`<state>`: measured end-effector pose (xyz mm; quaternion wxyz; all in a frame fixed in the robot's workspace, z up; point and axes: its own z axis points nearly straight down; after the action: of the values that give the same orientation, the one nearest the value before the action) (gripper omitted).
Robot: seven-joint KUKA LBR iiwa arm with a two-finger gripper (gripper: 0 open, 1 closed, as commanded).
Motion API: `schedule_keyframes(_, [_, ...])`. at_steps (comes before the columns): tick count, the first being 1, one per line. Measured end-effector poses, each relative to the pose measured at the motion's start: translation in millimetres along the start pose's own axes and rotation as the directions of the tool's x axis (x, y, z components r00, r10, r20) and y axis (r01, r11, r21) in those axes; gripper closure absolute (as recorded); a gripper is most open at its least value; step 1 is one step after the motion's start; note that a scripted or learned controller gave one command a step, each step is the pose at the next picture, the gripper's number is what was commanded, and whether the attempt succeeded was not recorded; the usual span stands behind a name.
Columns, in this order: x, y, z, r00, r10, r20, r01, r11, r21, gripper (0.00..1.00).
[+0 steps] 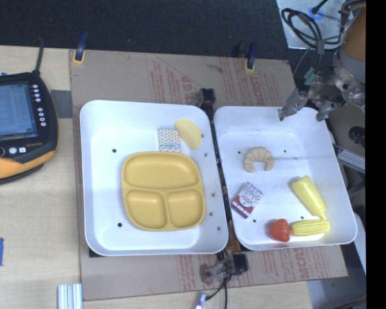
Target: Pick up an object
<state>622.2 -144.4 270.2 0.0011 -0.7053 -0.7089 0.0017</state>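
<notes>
The right bin (334, 172) holds a tan croissant (259, 158), a red and white packet (247, 199), a yellow bottle-shaped toy (308, 196), a corn cob (310, 226) and a red fruit (279, 230). My gripper (304, 112) hovers over the far edge of this bin, up and to the right of the croissant. It is open, with its fingers spread wide and nothing between them.
The left bin (96, 172) holds a yellow divided plate (162, 190), a small patterned packet (169, 140) and a pale yellow piece (188, 133). A tablet in an orange case (16, 124) lies on the bench at the far left. Cables (305, 24) hang behind the arm.
</notes>
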Motion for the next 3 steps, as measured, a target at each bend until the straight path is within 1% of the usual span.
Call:
schedule_keyframes(1, [7,-10,171,1.0,0.0,0.0,0.0,1.0,0.003,0.0])
schedule_keyframes(2, [-69,-9,103,1.0,0.003,0.001,-0.003,1.0,-0.003,0.0])
schedule_keyframes(3, [-67,-70,147,1.0,0.0,0.0,0.0,1.0,0.001,0.0])
